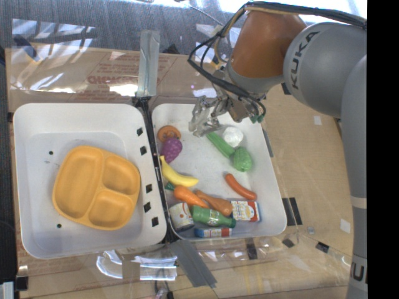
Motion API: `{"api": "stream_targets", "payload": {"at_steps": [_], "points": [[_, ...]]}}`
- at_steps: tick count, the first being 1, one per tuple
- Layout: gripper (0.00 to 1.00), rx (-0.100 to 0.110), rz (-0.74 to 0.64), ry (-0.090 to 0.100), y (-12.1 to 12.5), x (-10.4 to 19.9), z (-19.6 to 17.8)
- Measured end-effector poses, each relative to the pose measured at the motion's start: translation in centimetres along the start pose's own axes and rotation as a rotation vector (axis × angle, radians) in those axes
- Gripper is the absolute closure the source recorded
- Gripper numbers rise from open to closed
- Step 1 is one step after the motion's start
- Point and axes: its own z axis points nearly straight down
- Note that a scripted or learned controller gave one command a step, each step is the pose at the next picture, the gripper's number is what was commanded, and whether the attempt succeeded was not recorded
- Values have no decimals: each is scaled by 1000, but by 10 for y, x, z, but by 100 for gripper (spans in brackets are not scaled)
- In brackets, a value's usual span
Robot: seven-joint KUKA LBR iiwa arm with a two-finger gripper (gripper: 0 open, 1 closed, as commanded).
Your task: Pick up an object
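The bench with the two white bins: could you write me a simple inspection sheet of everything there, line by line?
Surface: brown bench bearing a left bin and a right bin, side by side.
Job's things: in the right bin lie a banana, purple grapes, a carrot, a green cucumber-like piece, a sausage, a green bottle and a small carton.
Clutter: a yellow divided tray in the left bin.
Grippers: the tool hangs above the right bin's far end; nothing seen between its fingers.
Cables: black cables loop around the orange wrist band.
Surroundings: tape strips on the bench.
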Motion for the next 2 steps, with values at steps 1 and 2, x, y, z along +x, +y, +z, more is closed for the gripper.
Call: {"api": "stream_targets", "payload": {"at_steps": [1, 2], "points": [[100, 0, -125, 3, -49, 18, 33], [100, 7, -75, -9, -39, 12, -39]]}}
